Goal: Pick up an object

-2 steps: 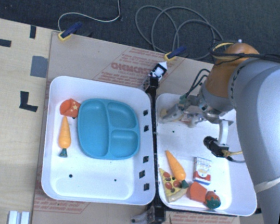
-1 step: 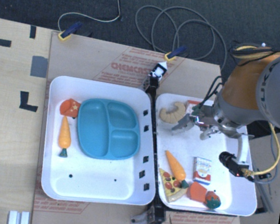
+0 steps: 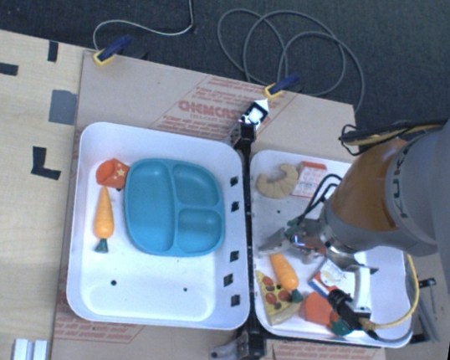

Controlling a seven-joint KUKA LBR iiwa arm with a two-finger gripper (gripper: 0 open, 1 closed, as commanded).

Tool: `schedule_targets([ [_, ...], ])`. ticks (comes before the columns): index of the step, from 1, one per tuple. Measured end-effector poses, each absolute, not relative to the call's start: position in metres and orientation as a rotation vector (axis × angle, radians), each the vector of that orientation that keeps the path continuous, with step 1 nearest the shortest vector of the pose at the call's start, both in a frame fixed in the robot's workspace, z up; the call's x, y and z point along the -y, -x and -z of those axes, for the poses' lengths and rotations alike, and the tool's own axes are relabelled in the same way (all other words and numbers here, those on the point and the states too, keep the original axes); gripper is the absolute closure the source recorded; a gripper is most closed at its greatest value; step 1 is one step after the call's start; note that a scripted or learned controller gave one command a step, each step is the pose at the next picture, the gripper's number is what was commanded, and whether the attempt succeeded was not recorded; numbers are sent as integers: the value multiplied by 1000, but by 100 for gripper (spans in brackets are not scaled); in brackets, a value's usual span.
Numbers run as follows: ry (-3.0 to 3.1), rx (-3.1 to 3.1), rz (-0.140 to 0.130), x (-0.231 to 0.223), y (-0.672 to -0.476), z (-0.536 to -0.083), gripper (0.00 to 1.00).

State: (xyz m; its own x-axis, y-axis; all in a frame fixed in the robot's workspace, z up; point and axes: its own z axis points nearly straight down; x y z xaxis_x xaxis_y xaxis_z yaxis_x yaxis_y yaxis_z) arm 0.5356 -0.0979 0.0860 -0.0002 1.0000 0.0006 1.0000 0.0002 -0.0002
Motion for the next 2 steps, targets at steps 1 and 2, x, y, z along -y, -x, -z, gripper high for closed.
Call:
schedule_targets([
  [1,2224,2224,1,99,-536,-96,100],
  [2,2219,2224,1,40,-554,-185,100],
])
